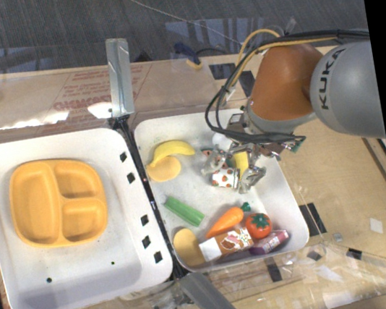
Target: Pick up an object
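Gripper [243, 167]: low in the right bin [283, 185], upper right part, under the grey arm [329, 94]; whether its fingers stand apart or together cannot be told.

White toy with red spots [220, 178]: just left of the gripper, touching or nearly so; not seen between the fingers.

Banana [168, 150]: upper left of same bin, with a yellow round piece [163, 169] below it.

Green stick [184, 210]: left middle.

Carrot [225, 221], tomato [258, 225], small carton [227, 243], purple item [270, 242]: clustered along the near edge, well below the gripper.

Left bin [25, 288]: holds a yellow divided plate [56, 201].
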`<move>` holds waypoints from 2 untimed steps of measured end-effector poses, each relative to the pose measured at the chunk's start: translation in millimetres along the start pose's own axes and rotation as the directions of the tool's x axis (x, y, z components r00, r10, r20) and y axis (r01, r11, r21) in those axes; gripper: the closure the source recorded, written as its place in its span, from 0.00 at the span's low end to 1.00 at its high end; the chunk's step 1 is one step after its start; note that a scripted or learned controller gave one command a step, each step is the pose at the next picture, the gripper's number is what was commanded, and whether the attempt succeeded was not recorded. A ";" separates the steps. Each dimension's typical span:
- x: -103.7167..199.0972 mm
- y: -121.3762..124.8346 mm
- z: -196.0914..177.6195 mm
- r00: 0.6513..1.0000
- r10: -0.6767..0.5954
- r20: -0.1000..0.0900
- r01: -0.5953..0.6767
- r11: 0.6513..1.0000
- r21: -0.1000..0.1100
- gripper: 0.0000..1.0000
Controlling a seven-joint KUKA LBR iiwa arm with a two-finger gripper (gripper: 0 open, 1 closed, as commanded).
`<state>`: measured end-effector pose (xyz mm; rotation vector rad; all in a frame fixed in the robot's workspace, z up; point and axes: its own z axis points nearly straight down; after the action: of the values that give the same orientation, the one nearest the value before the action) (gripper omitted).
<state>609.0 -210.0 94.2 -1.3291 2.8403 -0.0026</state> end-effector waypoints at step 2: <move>19.2 70.5 1.9 1.000 -0.030 -0.004 0.030 1.000 -0.006 0.00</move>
<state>542.6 -179.6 91.9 -1.3739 2.8256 0.0028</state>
